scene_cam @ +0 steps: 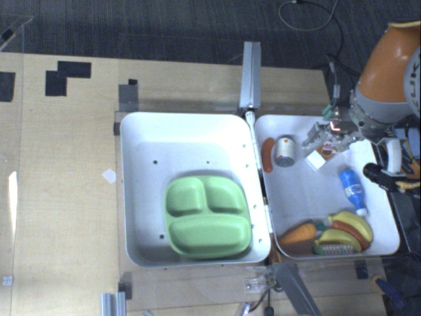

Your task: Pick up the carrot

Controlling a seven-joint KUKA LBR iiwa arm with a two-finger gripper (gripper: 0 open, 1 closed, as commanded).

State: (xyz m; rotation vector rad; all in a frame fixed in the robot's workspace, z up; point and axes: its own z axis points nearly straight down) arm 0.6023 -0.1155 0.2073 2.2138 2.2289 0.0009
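On the left, the wooden table [59,176] is seen bare apart from some black markings, and nothing there needs handling. Next comes the left bin [141,176], where one green divided tray [208,216] lies toward the near side.

Across the divider, the right bin [296,196] is where the work is. One sausage [267,155] is lying against the left wall, with one small metal can [285,151] just beside it. Down at the near edge, the carrot [299,233] is found: orange, lying on its side near the front-left corner, its thin end pointing right into a cluster of bananas [348,229] and what appears to be an ear of corn [337,248]. One blue bottle [352,191] lies further right, above the bananas.

The pincer [327,135] is hovering over the far right corner of this bin, well apart from the carrot. Whether it is spread or closed cannot be told; the tips are lost in clutter around a small white and red item [320,157]. Nothing is seen gripped.

For the step in hand, a long traverse toward the near-left corner is called for. The thick end of the carrot is judged the best target, since it lies clear of the bananas. The bin wall is close there, so a closing line across the carrot's width is advised.

Count: two bins, one tray, one carrot.
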